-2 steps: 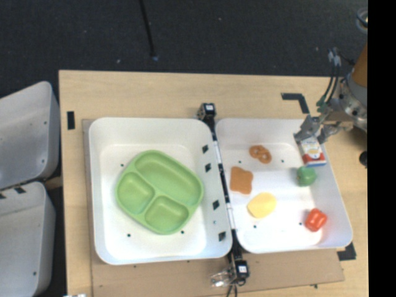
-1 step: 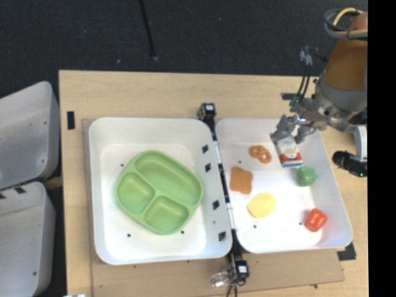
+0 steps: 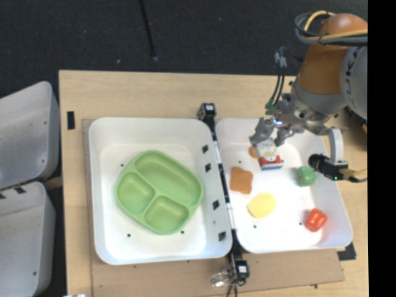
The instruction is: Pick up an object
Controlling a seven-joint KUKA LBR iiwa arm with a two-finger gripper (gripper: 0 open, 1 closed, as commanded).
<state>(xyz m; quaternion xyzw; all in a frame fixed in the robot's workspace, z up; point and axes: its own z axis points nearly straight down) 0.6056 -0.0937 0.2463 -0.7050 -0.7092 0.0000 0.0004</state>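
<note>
My gripper [image 3: 268,138] hangs over the back left part of the right bin [image 3: 279,239]. Directly under its tip is a small white, red and blue carton [image 3: 270,159], and a small orange piece [image 3: 253,151] peeks out at the carton's left. Whether the carton is touched or gripped is unclear from this angle. Also in that bin are an orange toast-like slab [image 3: 241,180], a yellow lump [image 3: 262,205], a green round piece [image 3: 305,176] and a red pepper-like piece [image 3: 315,219].
The left bin [image 3: 99,228] holds a green divided plate [image 3: 159,192]. A ridge with black clips [image 3: 218,178] separates the two bins. The arm's grey and orange body [image 3: 325,60] looms over the bench's back right corner.
</note>
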